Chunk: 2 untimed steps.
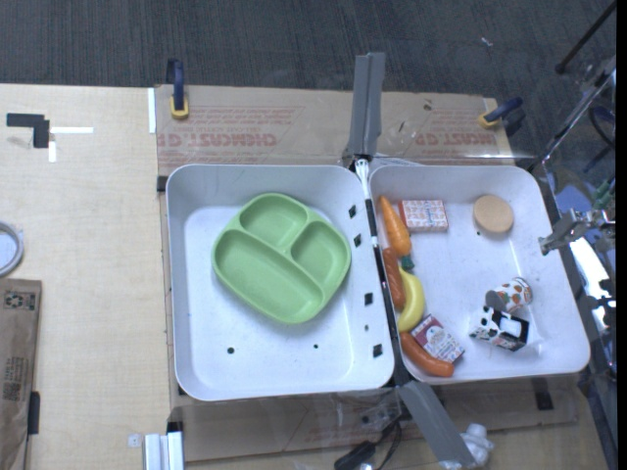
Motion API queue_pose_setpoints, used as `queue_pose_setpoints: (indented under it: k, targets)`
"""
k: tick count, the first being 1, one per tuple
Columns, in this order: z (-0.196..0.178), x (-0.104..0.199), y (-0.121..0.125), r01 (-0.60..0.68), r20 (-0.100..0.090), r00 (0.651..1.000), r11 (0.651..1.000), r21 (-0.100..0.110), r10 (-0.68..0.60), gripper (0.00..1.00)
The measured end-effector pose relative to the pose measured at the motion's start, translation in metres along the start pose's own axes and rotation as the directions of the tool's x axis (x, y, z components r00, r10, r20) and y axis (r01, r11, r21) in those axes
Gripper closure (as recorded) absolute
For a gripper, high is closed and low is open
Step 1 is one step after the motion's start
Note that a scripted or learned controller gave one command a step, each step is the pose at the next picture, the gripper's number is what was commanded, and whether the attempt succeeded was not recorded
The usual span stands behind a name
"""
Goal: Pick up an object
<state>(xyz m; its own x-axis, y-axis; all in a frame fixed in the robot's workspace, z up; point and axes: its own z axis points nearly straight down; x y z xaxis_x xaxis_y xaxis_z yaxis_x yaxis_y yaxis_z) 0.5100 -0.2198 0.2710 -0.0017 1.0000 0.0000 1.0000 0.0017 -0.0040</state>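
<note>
The claw point(560, 240), grip state unclear, sits at the right bin's point(549, 360) edge, right of the tan disc point(494, 214).

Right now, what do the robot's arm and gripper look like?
The gripper is a small, pale grey metallic piece at the right bin edge, with a white strip and dark, thin struts behind it. Cables and markings are too small and blurred to tell.
</note>
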Motion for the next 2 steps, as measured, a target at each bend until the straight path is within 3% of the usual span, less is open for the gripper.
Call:
queue_pose_setpoints:
  k: [1,2]
  targets:
    - [0.111,-0.002,0.031,0.189,0.0,0.982,0.982,-0.002,-0.189,0.0]
    - [0.174,0.025,-0.019,0.186,0.011,0.982,0.982,-0.015,-0.186,0.0]
